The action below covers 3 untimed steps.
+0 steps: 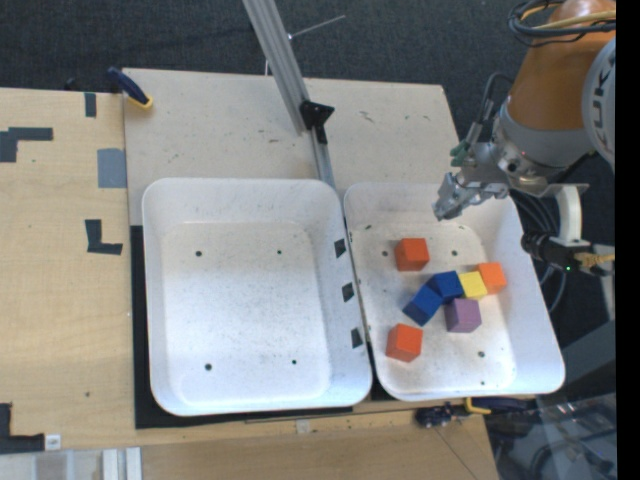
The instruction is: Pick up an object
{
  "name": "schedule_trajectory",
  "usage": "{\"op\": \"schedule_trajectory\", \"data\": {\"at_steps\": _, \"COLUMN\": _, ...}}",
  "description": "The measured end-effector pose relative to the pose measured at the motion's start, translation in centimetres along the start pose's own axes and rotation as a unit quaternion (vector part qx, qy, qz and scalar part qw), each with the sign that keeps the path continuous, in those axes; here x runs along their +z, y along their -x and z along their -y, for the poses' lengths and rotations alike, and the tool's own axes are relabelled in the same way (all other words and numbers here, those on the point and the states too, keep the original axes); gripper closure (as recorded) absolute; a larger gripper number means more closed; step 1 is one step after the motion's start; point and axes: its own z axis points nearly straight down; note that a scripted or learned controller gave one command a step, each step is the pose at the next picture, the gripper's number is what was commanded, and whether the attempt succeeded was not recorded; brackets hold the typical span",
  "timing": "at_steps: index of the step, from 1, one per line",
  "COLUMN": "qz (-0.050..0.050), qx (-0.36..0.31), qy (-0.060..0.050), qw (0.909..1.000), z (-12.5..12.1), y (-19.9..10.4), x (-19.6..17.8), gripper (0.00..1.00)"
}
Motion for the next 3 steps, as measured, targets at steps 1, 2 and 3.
{"op": "schedule_trajectory", "data": {"at_steps": 1, "qz": 0.0, "qx": 0.0, "qy": 0.0, "qw": 1.0, "z": 2.4, "y": -5.0, "x": 0.5, "gripper": 1.0}}
{"op": "schedule_trajectory", "data": {"at_steps": 2, "qz": 0.0, "qx": -0.001, "qy": 0.0, "qw": 1.0, "z": 3.3, "y": -10.6, "x": 0.7, "gripper": 1.0}}
{"op": "schedule_trajectory", "data": {"at_steps": 3, "qz": 0.0, "qx": 0.0, "qy": -0.001, "qw": 1.0, "z": 5.0, "y": -14.9, "x": 2.8, "gripper": 1.0}}
